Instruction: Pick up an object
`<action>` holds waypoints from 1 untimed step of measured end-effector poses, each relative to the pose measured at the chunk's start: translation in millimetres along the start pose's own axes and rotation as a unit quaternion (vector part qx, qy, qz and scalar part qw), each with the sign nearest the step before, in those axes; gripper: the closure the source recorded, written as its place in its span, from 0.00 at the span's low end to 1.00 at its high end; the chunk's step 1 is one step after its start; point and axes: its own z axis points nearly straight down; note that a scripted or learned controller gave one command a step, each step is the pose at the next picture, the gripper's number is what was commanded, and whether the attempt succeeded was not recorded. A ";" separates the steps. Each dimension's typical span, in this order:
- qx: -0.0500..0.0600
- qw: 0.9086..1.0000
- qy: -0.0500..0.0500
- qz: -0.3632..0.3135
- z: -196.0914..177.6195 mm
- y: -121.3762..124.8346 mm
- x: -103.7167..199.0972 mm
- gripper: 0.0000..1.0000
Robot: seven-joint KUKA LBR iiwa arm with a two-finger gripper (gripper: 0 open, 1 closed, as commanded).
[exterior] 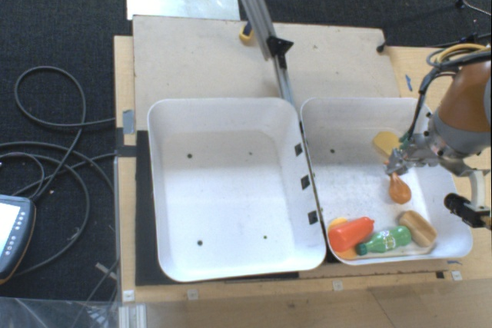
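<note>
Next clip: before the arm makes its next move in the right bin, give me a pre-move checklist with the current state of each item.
1. Gripper is over the right bin: ok.
2. Orange drumstick-shaped toy lies directly below the gripper: ok.
3. Toy is between the gripper's fingers: cannot tell.
4. Toy is apart from the green bottle and brown bun-shaped toy: ok.
5. Yellow piece crowds the gripper: cannot tell.

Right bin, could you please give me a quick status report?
Gripper low in right white bin, directly above orange drumstick-shaped toy. Grasp unconfirmed. Yellow piece close beside; red, green, tan toys clustered at near wall.
</note>
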 end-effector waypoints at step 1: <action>-0.002 1.000 -0.001 -0.003 -62.6 5.1 5.7 1.00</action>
